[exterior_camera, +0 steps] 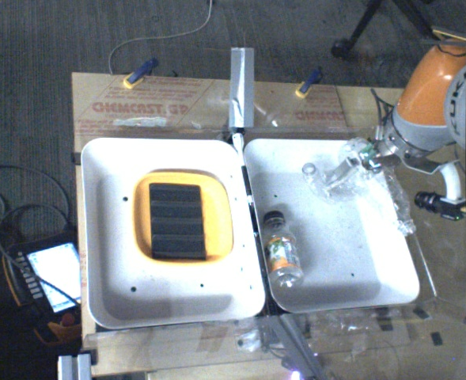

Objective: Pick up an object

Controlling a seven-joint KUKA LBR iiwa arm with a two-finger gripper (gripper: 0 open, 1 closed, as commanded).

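A small clear bottle (282, 253) with a black cap and an orange label lies in the right bin (359, 252), against its left wall. In the left bin (98, 236) rests a yellow dish (144, 220) holding a black ribbed block (176, 221). My gripper (337, 172) hangs over the back of the right bin, up and to the right of the bottle and well apart from it. It looks pale and blurred against the white floor. The orange-banded arm (430, 93) reaches in behind it from the right.
The bins sit side by side on a cardboard sheet (161, 105) held by two blue-and-yellow clamps (140, 72) (309, 82). A grey upright post (241, 85) stands behind the divide. A lit tablet (51, 275) and cables lie on the floor to the left.
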